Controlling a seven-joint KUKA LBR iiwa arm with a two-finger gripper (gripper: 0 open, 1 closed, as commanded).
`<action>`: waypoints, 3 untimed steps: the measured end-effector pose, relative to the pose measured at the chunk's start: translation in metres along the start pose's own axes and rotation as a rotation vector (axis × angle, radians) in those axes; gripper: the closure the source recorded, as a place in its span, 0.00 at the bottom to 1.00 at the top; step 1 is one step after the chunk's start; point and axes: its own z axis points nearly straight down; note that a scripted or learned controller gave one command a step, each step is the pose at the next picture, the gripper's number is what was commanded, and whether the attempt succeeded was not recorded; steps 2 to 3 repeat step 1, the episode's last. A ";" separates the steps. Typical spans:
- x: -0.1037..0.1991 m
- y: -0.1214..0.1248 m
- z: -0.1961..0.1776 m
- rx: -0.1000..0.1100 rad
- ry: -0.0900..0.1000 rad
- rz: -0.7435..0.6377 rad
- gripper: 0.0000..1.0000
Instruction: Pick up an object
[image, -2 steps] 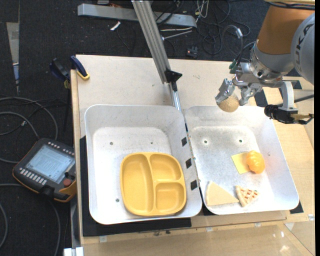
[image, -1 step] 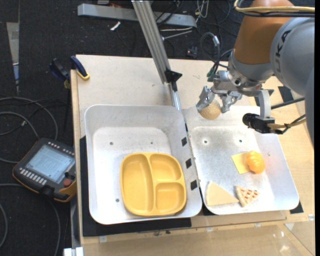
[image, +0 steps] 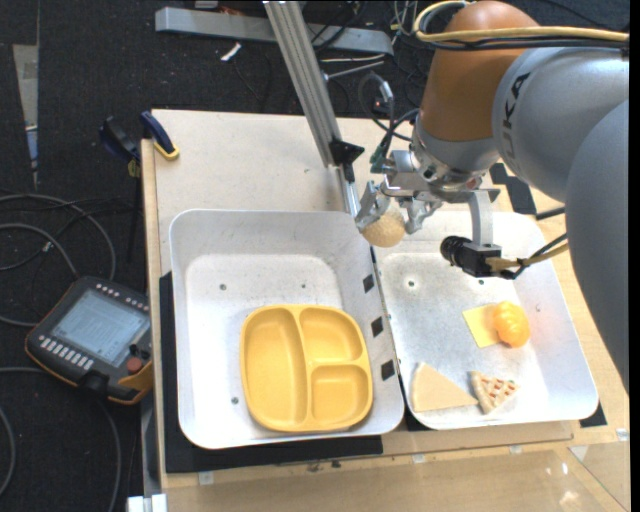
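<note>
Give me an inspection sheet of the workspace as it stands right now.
Surface: beige bench bearing left bin and right bin, side by side.
Job's things: round tan ball between the gripper's fingers, above the bins' shared edge; yellow divided tray in left bin; orange fruit on yellow slice, tan wedge and waffle piece in right bin.
Clutter: clamp at the bench's far-left corner.
Grippers: gripper shut on the ball, raised.
Cables: yellow cable over the arm; black cables on the floor.
Surroundings: teach pendant on the floor, left.

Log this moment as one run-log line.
gripper: shut on tan ball | raised above bin divider | yellow tray: left bin
</note>
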 end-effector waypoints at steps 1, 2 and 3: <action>0.057 -0.004 -0.002 -0.002 0.001 -0.001 1.00; 0.057 -0.004 -0.002 -0.002 0.001 -0.001 1.00; 0.057 -0.004 -0.002 -0.002 0.001 -0.001 1.00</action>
